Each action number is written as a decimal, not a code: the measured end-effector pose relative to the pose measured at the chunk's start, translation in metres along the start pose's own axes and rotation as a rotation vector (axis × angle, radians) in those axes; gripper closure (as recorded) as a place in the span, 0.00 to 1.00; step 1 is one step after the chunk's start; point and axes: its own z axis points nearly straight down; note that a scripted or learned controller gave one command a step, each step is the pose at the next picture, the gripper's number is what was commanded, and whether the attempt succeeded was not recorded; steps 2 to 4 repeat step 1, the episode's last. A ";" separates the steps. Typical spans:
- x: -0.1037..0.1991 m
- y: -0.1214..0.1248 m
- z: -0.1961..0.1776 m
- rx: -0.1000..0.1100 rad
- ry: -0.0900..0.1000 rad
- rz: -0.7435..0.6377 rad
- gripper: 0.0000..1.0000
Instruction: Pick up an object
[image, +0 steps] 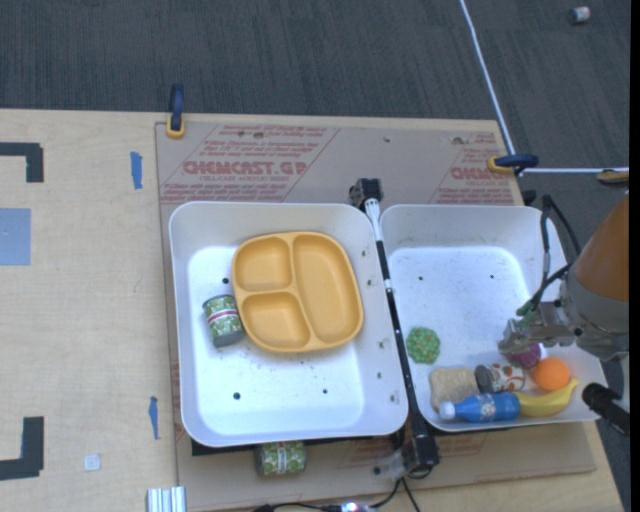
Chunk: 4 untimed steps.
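Purple object (521, 353) just under gripper (535, 333) | touching orange (551, 374) | finger state unclear

Right bin, lower right of frame: green round object (423, 344) apart at left; tan block (452, 384), blue bottle (483, 407) lying flat, banana (551, 400), orange ball (551, 374), purple-pink object (522, 353) clustered together.

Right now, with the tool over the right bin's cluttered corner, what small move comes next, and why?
Probably a short, straight descent. The tool hangs at the right bin's right side, above the near-corner cluster: orange ball, banana, blue bottle. A purplish object sits just under it, seemingly the closest target. I can't tell whether it is gripped yet.
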 end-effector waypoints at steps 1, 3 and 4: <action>0.089 0.001 -0.045 -0.001 0.002 -0.003 1.00; 0.089 0.001 -0.045 -0.001 0.002 -0.003 1.00; 0.089 0.001 -0.045 -0.001 0.002 -0.003 1.00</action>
